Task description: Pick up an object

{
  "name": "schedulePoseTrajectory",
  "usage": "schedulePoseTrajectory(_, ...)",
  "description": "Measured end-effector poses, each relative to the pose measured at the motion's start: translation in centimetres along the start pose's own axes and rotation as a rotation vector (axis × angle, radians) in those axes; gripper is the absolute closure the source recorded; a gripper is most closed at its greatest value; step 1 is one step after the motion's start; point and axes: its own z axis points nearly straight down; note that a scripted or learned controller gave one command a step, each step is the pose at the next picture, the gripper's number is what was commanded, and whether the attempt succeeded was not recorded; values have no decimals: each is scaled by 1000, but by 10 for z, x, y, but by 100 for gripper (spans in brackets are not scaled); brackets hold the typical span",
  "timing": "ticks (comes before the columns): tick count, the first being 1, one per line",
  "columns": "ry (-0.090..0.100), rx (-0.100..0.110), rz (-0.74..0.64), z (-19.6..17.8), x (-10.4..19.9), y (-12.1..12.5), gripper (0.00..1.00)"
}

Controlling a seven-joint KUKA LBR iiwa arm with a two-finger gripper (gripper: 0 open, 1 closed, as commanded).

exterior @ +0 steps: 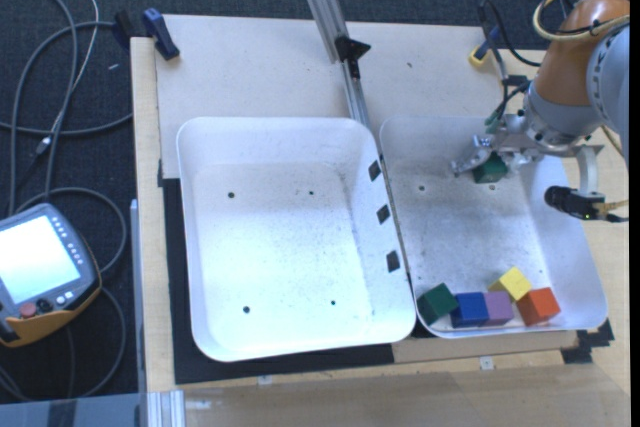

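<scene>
Camera view: the arm (585, 65) reached in from the right and hung over the far part of the right bin (450, 215); the gripper (488, 165) sat low there, with something dark green (491, 172) right at its tip; whether that was a picked object or part of the tool, I could not tell, nor whether the tool stood apart or together. 5 blocks lay clustered against the bin's near wall: green block (436, 301), blue block (469, 308), purple block (498, 306), yellow block (515, 282), orange block (539, 305); all well apart from the gripper. The left bin (200, 215) held no blocks.

Judged step: either a grasp just attempted at mid-bin, or positioning before one. If nothing was caught, the next move called for travel toward the near-wall cluster; the blocks touched one another, so the yellow, standing a little proud, looked the easiest target.
</scene>
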Motion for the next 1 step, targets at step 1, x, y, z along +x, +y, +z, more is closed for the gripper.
schedulePoseTrajectory(1, -3, -4, -1, -11, -2, 2, 100)
